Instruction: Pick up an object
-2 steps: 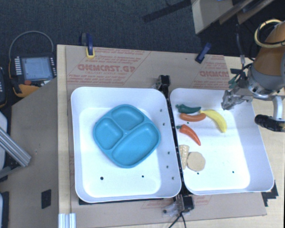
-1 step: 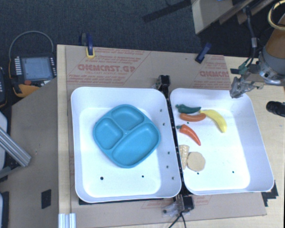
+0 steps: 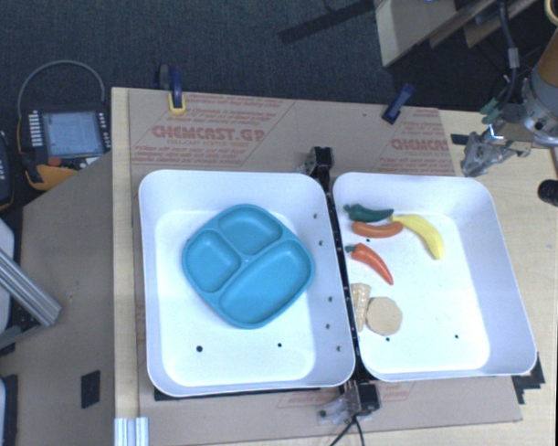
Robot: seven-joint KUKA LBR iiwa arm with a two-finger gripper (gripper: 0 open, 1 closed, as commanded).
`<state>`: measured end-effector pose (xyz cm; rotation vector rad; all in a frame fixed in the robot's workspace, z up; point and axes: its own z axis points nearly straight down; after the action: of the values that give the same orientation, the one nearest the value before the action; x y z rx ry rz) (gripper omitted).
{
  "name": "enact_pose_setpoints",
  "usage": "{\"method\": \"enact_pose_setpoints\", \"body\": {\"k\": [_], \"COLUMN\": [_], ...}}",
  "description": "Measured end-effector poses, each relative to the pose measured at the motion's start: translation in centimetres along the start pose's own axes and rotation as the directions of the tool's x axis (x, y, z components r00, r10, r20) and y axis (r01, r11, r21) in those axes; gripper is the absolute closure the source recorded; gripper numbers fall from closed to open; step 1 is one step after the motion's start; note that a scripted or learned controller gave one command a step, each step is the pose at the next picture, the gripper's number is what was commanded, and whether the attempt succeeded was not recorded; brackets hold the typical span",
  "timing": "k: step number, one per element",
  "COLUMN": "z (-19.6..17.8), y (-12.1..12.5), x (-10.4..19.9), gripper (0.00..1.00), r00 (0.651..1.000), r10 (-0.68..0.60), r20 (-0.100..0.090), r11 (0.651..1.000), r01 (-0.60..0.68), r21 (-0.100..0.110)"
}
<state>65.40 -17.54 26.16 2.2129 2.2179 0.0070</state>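
Observation:
The right bin (image 3: pixel 497 271) holds a yellow banana (image 3: pixel 421 233), a dark green vegetable (image 3: pixel 367 212), an orange carrot (image 3: pixel 377 228), a red-orange chili (image 3: pixel 372 261), a round tan cookie (image 3: pixel 384 316) and a pale wedge (image 3: pixel 359 304), all in its left half. My gripper (image 3: pixel 484 153) hangs over the bench just beyond the bin's far right corner, well away from the food. Nothing can be seen in it.
The left bin (image 3: pixel 165 332) carries a blue divided plate (image 3: pixel 248 264). A black clamp (image 3: pixel 320 160) sits between the bins at the back. Brown cardboard (image 3: pixel 264 126) lies under both bins. A control pendant (image 3: pixel 67 132) rests off the bench at left.

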Motion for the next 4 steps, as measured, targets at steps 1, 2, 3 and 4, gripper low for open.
{"method": "enact_pose_setpoints", "body": {"k": [1,2,3,4], "z": [-3.2,-3.3,-1.3,-1.1], "y": [0.1,-1.6,-2.7,-4.4], "x": [0.0,5.3,10.8,15.3], "gripper": [1.00,1.00,1.00,1.00], "r00": [1.000,1.000,1.000,1.000], "r10": [0.001,-0.003,-0.004,-0.003], "r20": [-0.001,-0.005,-0.006,-0.005], "r11": [1.000,1.000,1.000,1.000], "r01": [-0.001,0.003,0.004,0.003], "r21": [0.003,0.011,0.012,0.012]}}
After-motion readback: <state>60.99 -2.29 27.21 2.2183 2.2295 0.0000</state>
